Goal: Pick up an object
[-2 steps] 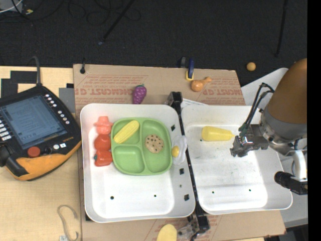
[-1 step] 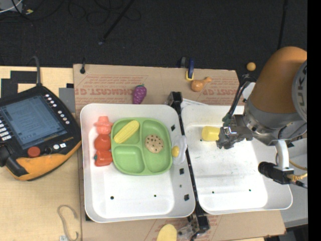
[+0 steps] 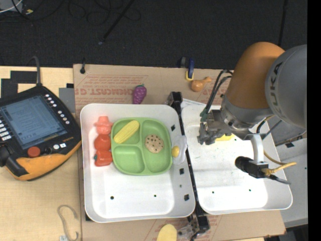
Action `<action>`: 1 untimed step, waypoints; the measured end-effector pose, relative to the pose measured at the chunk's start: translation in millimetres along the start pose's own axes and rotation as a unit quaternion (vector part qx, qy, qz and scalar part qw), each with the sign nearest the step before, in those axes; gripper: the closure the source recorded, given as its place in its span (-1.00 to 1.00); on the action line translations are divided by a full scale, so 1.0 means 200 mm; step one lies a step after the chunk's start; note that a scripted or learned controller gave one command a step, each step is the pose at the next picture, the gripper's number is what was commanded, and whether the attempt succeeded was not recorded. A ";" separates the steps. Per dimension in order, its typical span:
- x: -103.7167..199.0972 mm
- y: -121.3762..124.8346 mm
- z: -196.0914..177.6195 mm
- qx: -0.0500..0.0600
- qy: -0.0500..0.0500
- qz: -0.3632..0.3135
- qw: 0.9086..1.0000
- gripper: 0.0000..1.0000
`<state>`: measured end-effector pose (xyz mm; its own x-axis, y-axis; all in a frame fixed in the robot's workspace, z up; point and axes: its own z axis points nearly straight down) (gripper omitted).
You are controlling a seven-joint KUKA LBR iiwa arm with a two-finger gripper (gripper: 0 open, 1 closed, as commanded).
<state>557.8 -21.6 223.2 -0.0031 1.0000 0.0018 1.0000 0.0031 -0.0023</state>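
Camera view, looking down at a slant. The arm (image 3: 261,89) is reaching in from the right and hanging over the right bin (image 3: 241,200), with the gripper (image 3: 206,137) sitting near that bin's upper left corner, close to the divider between the two bins. Whether the pincer is standing wide or narrow cannot be told from this angle; nothing is showing between its tips. A scrap of yellow is lying just beside it on the bin floor, too obscured to identify.

The left bin (image 3: 130,205) is holding the candidate objects. A green divided plate (image 3: 131,160) is resting in its upper half, carrying a yellow corn cob (image 3: 125,131) in the left compartment and a cookie (image 3: 154,143) in the right; the lower compartment is sitting bare. A red figure (image 3: 103,145) is lying against the plate's left edge, and a small yellow piece (image 3: 176,151) is touching its right rim.

Judgement: the arm is working over the bin away from most items, so no pick is yet secured.

Outside the bins, a purple grape toy (image 3: 139,93), an orange duck (image 3: 199,84) and a yellow lemon-like object (image 3: 167,232) are lying on the cardboard, and a control pendant (image 3: 35,129) is sitting at left.
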 end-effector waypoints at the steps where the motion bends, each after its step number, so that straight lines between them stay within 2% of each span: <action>1: 0.17 0.15 -0.01 -0.001 0.000 0.000 1.000 1.00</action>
<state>588.6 12.4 225.0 -0.0022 1.0000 0.0013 1.0000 0.0022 -0.0005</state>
